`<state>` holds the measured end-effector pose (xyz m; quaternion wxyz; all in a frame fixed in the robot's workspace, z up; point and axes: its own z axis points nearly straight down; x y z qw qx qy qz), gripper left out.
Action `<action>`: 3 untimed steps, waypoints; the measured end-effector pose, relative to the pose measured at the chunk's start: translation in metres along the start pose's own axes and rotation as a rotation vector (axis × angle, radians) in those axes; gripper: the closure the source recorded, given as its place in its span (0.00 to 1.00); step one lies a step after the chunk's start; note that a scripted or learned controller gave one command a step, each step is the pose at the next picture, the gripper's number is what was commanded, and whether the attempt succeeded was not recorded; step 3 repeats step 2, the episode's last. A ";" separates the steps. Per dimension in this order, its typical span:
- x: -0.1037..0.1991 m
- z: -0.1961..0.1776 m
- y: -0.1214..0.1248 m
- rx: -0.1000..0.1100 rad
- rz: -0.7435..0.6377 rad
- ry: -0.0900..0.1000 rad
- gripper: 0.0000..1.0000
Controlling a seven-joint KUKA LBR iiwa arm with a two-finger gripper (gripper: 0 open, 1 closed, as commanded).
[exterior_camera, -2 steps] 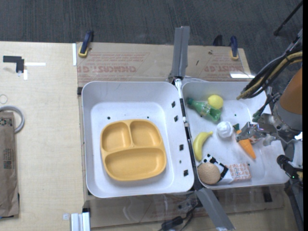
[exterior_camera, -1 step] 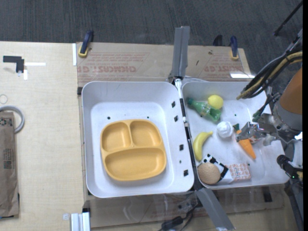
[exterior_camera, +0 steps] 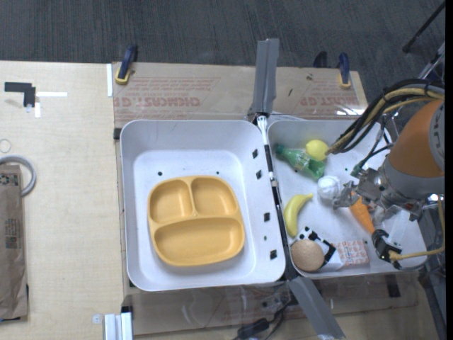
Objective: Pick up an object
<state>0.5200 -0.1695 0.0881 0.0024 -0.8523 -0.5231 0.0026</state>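
Note:
The right bin [exterior_camera: 311,271] holds several objects. A green bottle [exterior_camera: 301,159] lies at its back beside a yellow lemon [exterior_camera: 317,148]. In the middle sits a small white ball [exterior_camera: 328,187]. A banana [exterior_camera: 294,211] lies along the left wall, and a brown round bun [exterior_camera: 308,254] sits at the front. An orange carrot [exterior_camera: 363,216] lies to the right of centre. My gripper [exterior_camera: 350,195] hangs low in the bin, just right of the white ball and right at the carrot's upper end. I see nothing lifted.
The left bin [exterior_camera: 134,190] holds a yellow divided plate [exterior_camera: 196,219]. A pink packet [exterior_camera: 352,253] and a black-and-white tag [exterior_camera: 316,236] lie near the bun. The arm's orange band [exterior_camera: 419,144] and cables [exterior_camera: 368,122] hang over the right bin's right side.

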 end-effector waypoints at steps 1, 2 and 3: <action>-0.001 -0.005 0.000 0.006 0.000 -0.002 1.00; -0.027 -0.110 0.011 -0.002 -0.126 -0.002 1.00; -0.027 -0.110 0.011 -0.002 -0.126 -0.002 1.00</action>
